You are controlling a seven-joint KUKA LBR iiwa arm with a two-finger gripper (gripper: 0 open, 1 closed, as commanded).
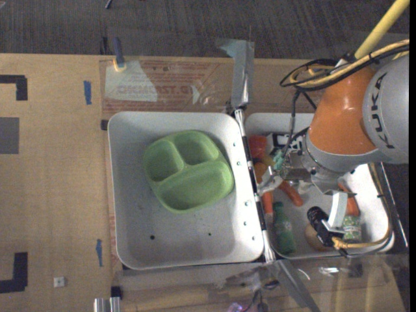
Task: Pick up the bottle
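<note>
The hand hangs low over the upper left part of the right bin, just inside the wall it shares with its neighbour. It is small and tangled with cables, and the bulk of the wrist covers much of it, so whether it is released or clenched cannot be told. No object can be made out in its grasp.

At the far left, the brown tabletop carries black tape corners and short blue tape strips. The left bin holds a green divided plate, lying flat near its middle.

In the right bin, the green bottle lies on its side near the left wall, below the hand and apart from it. Orange and red pieces crowd beside it, hard to identify. The arm hides the bin's upper right. Dark carpet runs along the top.
</note>
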